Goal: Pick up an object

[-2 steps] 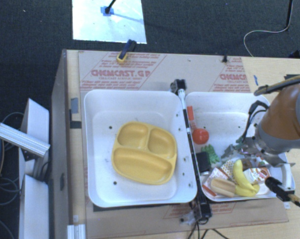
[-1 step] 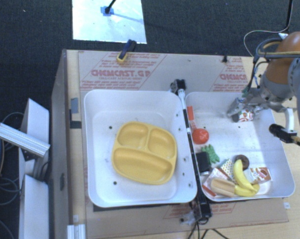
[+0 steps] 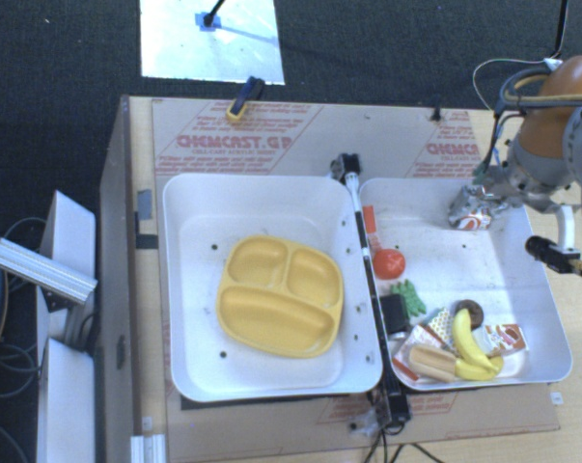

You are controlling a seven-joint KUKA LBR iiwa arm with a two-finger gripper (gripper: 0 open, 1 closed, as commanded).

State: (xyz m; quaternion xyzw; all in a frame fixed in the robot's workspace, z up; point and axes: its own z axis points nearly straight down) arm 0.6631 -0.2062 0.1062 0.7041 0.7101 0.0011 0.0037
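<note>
arm's gripper (image 3: 472,210) sits over far-right corner of right bin (image 3: 551,355). small crumpled silver/white item w/ orange patch (image 3: 471,219) lies at its tip, on bin floor near far wall. finger state: cannot tell, wrist body blocks view; contact w/ item also unclear. left bin (image 3: 189,258) holds 1 yellow 3-section tray (image 3: 281,294). banana (image 3: 472,348) & tomato (image 3: 389,263) lie in right bin.

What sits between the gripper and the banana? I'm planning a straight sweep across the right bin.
The gripper is at the right bin's far side, the banana near its front edge. Between them lies mostly bare bin floor; a brown round item sits just behind the banana, close to that path.
</note>
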